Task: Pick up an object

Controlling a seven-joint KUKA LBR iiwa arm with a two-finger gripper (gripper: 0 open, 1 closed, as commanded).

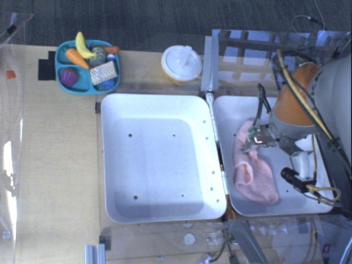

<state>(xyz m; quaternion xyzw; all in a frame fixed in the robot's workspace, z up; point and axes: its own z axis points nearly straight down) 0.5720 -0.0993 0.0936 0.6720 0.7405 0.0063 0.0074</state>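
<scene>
While the arm [308, 100] is already down in the right bin [324, 202], you're not at the "picked up" stage as far as I can see. The gripper [254, 139] sits low over the upper end of the pink cloth [252, 172], right at it or touching it, but the wrist blocks the business end, so I can't tell if it has the cloth or not. Don't count it as a grab.

The cloth itself is lying flat-ish and bunched along the left side of that right bin, resting on the bin floor, not lifted at all. It's the only loose thing I can make out in there. The left bin [115, 164] isn't part of this.

So what's done: approach and descent onto the target. What's left, by my guess: confirm a real pinch on the fabric, then lift clear of the bin. Soft cloth slips easily, so watch that lift.
</scene>
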